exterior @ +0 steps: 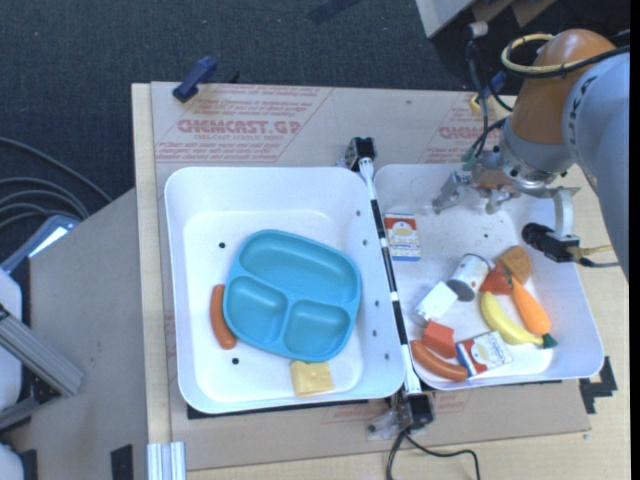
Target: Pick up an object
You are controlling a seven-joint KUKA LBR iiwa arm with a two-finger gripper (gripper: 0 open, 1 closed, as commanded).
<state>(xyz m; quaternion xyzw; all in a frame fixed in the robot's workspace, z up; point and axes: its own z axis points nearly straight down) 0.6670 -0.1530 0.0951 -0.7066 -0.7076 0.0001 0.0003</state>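
the grey arm with its orange band reaches in over the right-hand shallow white bin [420, 183], its two-finger hand [470, 193] poised above the bin's bare far end with fingers spread apart and nothing between them. nearer the camera from the hand, a small red-and-white carton [401, 236] lies by the bin's inner wall. further on, a cluster fills the near end: a white-and-grey cylinder [466, 273], a brown block [516, 261], an orange carrot [528, 305], a yellow banana [506, 321], a white box [437, 299], a red sausage [438, 361] and a small printed packet [488, 352]. in the left-hand white bin [190, 193], well apart from the hand, sit a blue sectioned plastic plate [290, 295], an orange-red sausage [222, 317] and a yellow cheese wedge [312, 377].
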